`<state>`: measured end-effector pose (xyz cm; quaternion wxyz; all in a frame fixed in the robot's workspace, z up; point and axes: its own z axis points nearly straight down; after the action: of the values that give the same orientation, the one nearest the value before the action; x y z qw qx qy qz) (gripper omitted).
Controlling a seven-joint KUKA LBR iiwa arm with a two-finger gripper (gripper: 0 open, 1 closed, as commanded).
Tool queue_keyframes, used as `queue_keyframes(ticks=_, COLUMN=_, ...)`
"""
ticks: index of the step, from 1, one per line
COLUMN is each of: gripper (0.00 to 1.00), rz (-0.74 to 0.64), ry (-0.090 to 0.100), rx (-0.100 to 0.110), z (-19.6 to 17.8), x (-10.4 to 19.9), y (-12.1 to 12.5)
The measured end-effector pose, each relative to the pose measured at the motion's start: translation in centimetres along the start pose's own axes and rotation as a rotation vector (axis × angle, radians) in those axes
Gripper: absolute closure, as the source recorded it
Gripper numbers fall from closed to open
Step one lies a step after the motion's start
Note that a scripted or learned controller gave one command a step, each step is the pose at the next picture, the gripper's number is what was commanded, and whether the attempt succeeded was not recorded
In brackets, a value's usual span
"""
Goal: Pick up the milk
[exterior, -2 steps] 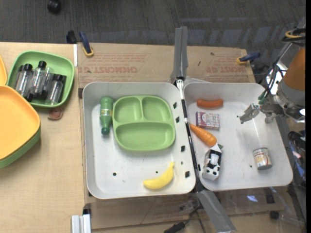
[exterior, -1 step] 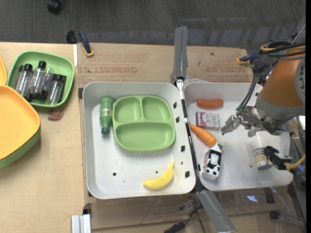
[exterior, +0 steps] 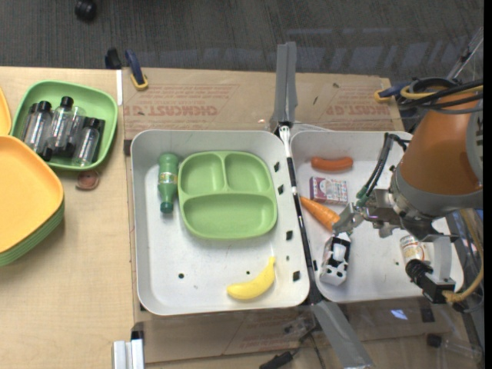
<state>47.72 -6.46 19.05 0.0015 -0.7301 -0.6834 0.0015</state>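
Logging bins: we see milk carton, carrot and sausage in right bin; gripper fingers spread wide above the carrot.

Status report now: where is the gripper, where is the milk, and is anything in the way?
Gripper low in right bin, just above milk. Milk lying near bin's left wall, not lifted. Carrot close beside gripper.

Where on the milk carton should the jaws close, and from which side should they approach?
Probably across the middle of the milk carton, coming from above. It lies in the right bin near the front left corner, its long sides facing left and right, so closing across that narrow width suits it. The bin wall is close on its left and the carrot lies just behind it.
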Motion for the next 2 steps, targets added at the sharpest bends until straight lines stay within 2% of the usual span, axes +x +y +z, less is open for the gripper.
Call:
queue_keyframes(ticks=1, gripper=0.00, rz=0.055, ry=0.001, rx=-0.001, z=8.7, x=-3.3, y=2.0)
queue_keyframes(ticks=2, gripper=0.00, rz=0.037, ry=0.000, rx=-0.001, z=9.6, x=-2.9, y=3.4)
